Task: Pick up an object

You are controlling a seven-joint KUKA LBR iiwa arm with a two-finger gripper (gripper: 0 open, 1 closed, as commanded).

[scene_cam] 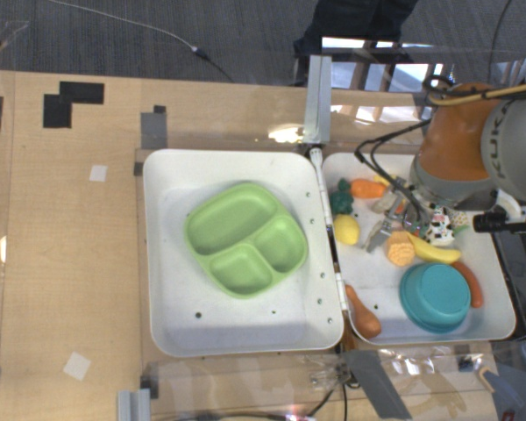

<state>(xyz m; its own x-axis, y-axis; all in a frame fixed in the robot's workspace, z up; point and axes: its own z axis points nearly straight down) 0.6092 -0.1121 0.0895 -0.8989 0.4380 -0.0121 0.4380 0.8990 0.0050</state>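
My gripper hangs low over the right bin, in its upper middle part, with the grey arm and orange band behind it. Its two metal fingers point down-left and stand open with nothing between them. A yellow lemon lies just left of the fingertips. An orange bumpy fruit and a banana lie just below-right. An orange carrot and a dark green vegetable lie above-left of the gripper.
A teal bowl sits at the bin's front, with a red sausage beside it and a brown-orange piece at the front left corner. A black-and-white toy sits under the wrist. The left bin holds a green divided plate.
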